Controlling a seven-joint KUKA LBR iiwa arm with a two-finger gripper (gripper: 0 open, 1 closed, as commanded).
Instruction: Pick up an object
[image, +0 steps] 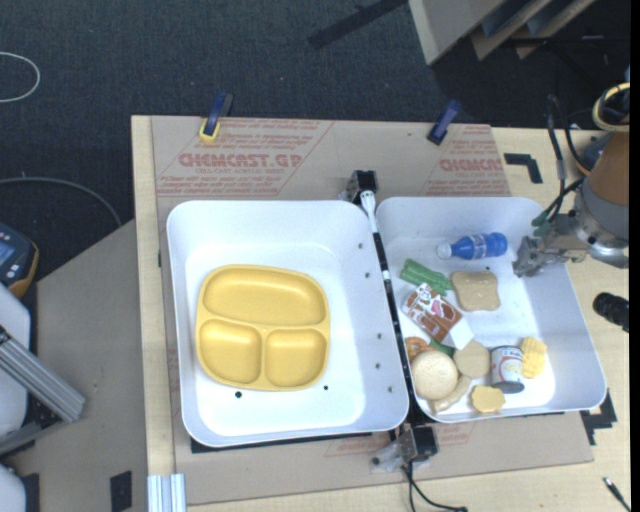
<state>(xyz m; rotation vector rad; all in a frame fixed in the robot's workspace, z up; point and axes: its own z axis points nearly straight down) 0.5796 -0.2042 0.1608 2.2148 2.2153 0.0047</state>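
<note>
Nearest, at 5 o'clock in right bin (585, 340): toy food heaped together, pick candidates — round bun (434, 373), small can (507, 365), corn (534, 356), snack packet (432, 312), toast slice (475, 291), green piece (424, 273). Farther, at 1 o'clock: blue bottle (472, 246), lying flat. Gripper (532, 256) at 3 o'clock beside bottle, above bin's right side; jaws' state indiscernible, nothing visibly grasped. Left bin (185, 300): yellow divided plate (263, 326), centred.
</note>
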